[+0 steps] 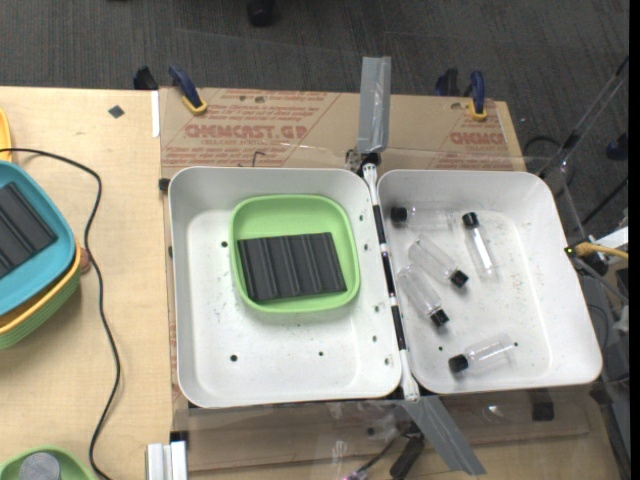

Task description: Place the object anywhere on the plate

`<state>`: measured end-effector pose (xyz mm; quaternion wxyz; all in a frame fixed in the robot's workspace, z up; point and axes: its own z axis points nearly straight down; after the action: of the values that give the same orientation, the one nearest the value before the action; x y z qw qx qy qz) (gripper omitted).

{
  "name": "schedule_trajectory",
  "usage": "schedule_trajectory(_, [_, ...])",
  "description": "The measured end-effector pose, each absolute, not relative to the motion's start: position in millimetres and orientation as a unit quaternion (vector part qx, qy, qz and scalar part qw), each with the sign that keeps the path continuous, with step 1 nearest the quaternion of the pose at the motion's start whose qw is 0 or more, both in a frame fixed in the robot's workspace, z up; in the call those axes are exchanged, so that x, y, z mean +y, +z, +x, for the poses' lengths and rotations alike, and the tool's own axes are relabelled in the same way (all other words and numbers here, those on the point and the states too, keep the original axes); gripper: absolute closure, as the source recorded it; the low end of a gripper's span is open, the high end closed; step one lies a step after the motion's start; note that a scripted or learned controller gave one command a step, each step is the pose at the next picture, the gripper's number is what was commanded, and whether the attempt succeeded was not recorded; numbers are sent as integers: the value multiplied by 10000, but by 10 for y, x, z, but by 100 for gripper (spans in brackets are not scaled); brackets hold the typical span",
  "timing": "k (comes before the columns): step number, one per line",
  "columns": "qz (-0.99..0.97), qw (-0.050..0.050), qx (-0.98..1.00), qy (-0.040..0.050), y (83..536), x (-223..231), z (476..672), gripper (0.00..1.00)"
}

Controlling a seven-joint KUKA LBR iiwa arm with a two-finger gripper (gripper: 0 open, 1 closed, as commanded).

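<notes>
Camera view: green square plastic plate [294, 220] w/ a dark ribbed insert sits in the left white bin [190, 298]. Four clear plastic vials w/ black caps [435, 266] lie scattered in the right white bin [560, 298], most slanting diagonally; nearest ones lie just right of the divider. Gripper state: can't tell. Open floor rings the plate on all sides.

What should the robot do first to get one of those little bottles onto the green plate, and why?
Probably reach into the right bin and come down over one vial, maybe the lowest one, since it lies apart from the others. All the vials lie in that bin, while the plate sits in the left bin with just a dark ribbed pad on it.
</notes>
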<state>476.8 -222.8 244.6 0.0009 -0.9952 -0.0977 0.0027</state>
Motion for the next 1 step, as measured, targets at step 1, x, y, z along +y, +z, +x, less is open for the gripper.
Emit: schedule_trajectory(1, [-9952,9,-974,27,2450,-2230,4767,0])
